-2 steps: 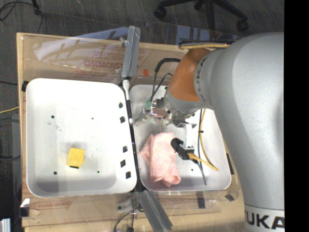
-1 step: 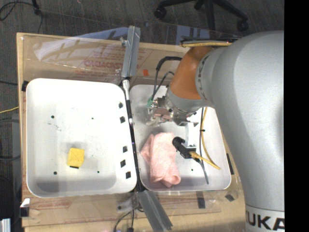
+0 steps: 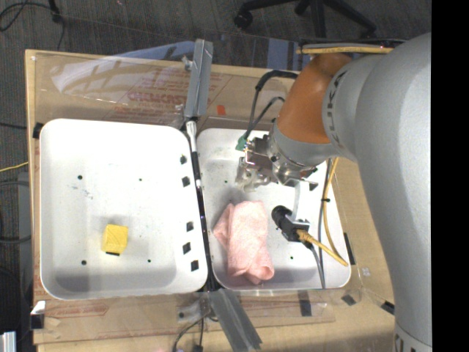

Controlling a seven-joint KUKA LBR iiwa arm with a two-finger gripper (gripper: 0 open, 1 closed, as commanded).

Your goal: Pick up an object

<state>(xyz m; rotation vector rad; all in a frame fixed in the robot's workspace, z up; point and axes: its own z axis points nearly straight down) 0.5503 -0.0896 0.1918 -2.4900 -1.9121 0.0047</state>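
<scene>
KUKA iiwa arm [image 3: 385, 145]: bulky smooth grey casing, rounded links. Orange band [image 3: 311, 101] above wrist, glossy, curved; dark lettering partly visible on grey shell beside it. Wrist flange grey, tapering to metallic gripper [image 3: 253, 169] assembly — silver blocks, small fittings, green part at far edge. Black cables [image 3: 262, 97] loop from band area to gripper mount. Yellow cable [image 3: 330, 249] runs along arm's near side, ending at black connector [image 3: 287, 222]. Finger detail too small to resolve.

Grey arm [image 3: 381, 145] over right bin [image 3: 220, 149], claw [image 3: 253, 169] above pink cloth [image 3: 245, 240], yellow block [image 3: 115, 238] in left bin [image 3: 110, 152]
</scene>
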